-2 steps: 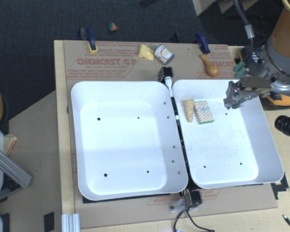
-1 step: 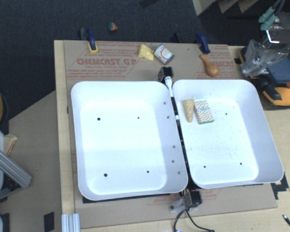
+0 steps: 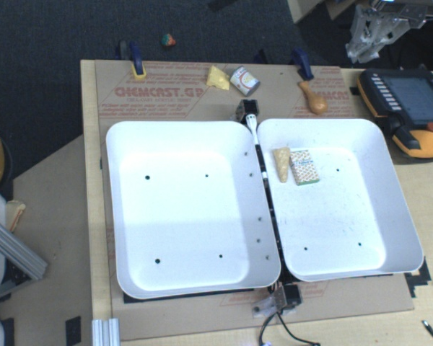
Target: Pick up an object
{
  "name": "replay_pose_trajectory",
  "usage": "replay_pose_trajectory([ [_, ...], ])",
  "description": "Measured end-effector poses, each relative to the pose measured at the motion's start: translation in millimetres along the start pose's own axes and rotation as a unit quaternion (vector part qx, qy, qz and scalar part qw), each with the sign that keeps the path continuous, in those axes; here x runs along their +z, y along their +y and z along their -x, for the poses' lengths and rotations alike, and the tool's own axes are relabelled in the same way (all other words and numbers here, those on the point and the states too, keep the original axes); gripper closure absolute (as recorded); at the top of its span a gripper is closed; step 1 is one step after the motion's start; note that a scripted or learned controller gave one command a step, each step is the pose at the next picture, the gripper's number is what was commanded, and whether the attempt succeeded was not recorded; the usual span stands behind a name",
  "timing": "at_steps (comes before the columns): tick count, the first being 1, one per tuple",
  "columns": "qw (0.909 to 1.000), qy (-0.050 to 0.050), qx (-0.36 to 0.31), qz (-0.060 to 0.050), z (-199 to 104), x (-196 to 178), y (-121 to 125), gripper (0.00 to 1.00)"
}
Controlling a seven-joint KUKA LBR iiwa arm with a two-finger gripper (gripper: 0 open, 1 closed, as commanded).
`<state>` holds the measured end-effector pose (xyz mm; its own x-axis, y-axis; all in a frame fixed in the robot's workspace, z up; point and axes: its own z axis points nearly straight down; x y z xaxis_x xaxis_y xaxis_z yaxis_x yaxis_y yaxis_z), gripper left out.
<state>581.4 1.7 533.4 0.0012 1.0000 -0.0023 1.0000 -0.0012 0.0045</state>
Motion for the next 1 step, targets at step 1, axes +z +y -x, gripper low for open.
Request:
replay_pose_trajectory([
  [1, 1.0000, -0.002, 0.009, -0.002, 169.2, -2.2, -36.7, 1.00],
])
